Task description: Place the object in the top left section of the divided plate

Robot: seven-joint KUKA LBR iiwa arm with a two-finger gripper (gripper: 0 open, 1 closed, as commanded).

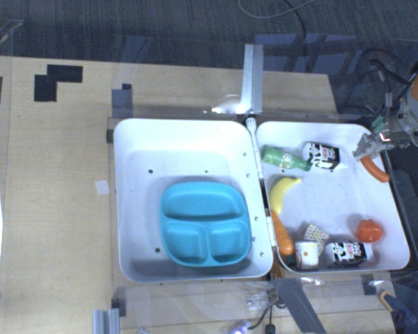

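A blue divided plate lies in the left bin, with one wide section on its far side and two smaller ones on its near side; nothing rests on it. My gripper hangs at the far right edge of the right bin. Just below it lies an orange sausage-shaped object, close to or touching the gripper's tip; I cannot tell whether it is gripped.
The right bin also holds a green bottle, a black-and-white carton, a banana, a carrot, a red-orange round fruit, a small cup and a cow-patterned can. A metal divider post stands between the bins.
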